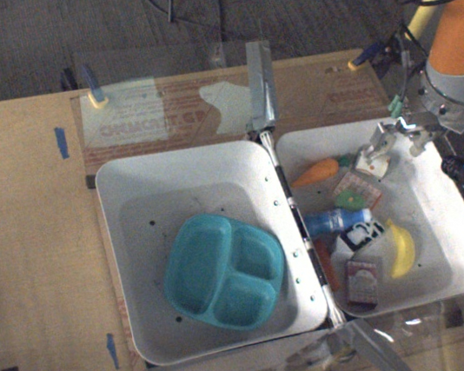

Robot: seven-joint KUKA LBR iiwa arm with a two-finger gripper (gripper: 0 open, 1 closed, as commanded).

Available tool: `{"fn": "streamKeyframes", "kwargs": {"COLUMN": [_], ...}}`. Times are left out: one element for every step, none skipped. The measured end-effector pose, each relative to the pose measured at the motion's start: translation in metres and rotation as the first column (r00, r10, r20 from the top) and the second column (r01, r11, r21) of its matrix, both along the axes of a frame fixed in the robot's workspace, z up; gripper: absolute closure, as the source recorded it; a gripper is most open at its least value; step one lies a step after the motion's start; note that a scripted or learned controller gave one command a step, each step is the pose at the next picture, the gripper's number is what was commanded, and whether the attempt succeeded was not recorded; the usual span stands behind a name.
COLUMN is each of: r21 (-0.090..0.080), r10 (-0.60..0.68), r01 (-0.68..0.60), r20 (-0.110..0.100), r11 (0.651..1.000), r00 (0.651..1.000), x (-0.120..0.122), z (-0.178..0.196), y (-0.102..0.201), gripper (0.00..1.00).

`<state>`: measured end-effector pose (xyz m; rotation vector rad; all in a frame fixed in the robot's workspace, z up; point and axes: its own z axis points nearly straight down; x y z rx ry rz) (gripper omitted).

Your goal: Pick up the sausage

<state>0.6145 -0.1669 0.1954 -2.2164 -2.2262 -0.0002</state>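
The sausage [325,263] is a thin red-brown piece lying along the left wall of the right bin [457,213], partly hidden behind a blue bottle [337,222] and a dark red box [362,281]. My gripper [382,151] hangs over the far part of the right bin, well up and to the right of the sausage. It is near a pink and green packet [358,193]. Nothing of the sausage is at the gripper.
Also in the right bin are an orange carrot [314,172], a black and white item [366,233] and a yellow banana [400,249]. The left bin [128,197] holds a teal divided plate [222,271]. A metal divider [298,239] separates the bins.
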Motion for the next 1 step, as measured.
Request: {"fn": "streamKeyframes", "kwargs": {"r21": [0.000], "r10": [-0.217], "r01": [0.217], "r20": [-0.002], "r11": [0.976], "r00": [0.976], "x": [0.0123], "z": [-0.0465], "y": [0.0188], "gripper": [0.00]}}
